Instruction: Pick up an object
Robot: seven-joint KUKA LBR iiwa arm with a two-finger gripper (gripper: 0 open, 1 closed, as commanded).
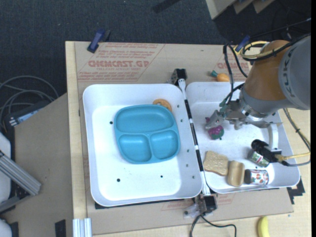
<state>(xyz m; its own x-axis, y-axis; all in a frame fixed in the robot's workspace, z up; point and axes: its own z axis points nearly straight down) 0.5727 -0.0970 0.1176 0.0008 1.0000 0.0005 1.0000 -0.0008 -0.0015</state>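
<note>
Now arm [269, 73] over right bin [291, 179] (purple fruit [215, 131] beneath).

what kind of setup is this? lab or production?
Most likely a robotics lab bin-picking bench: two white bins clamped on a protective-papered board, a KUKA arm over toy food, loose cables on the carpet.

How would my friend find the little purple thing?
Look in the right bin, the one without the blue tray. Near its left wall, just below the gripper, sits the purple thing, small and round with green on it; the other pieces nearby are tan.
</note>
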